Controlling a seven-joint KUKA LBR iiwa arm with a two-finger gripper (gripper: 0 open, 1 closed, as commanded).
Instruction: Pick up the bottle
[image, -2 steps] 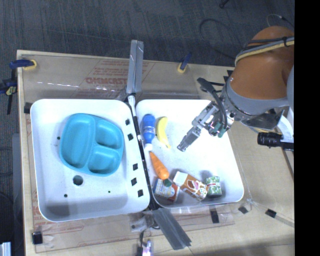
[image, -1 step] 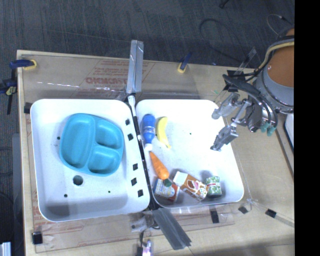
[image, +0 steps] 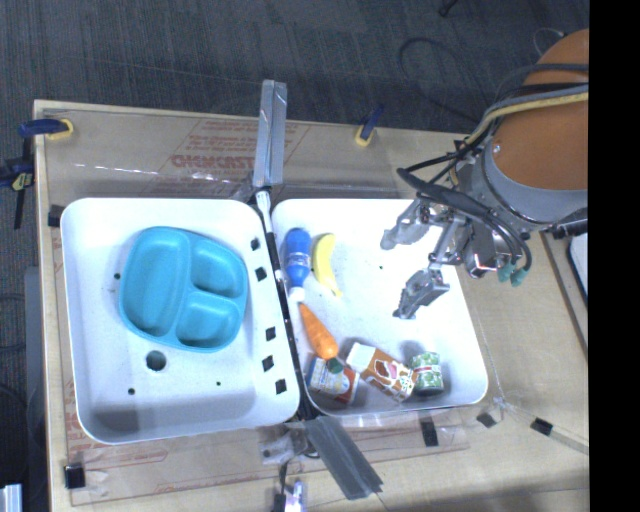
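The bottle (image: 296, 260) is blue with a white lower part and lies along the left wall of the right bin (image: 470, 330), just left of a banana (image: 325, 263). My gripper (image: 409, 265) hangs over the right half of that bin, well to the right of the bottle. Its two grey fingers (image: 420, 292) are spread apart and open, with nothing between them.
An orange carrot (image: 320, 335), a small jar (image: 331, 378), a red-brown carton (image: 385, 371) and a green can (image: 427, 372) crowd the right bin's front. A blue divided plate (image: 185, 288) lies in the left bin (image: 90, 330). Cables trail from the wrist (image: 440, 190).
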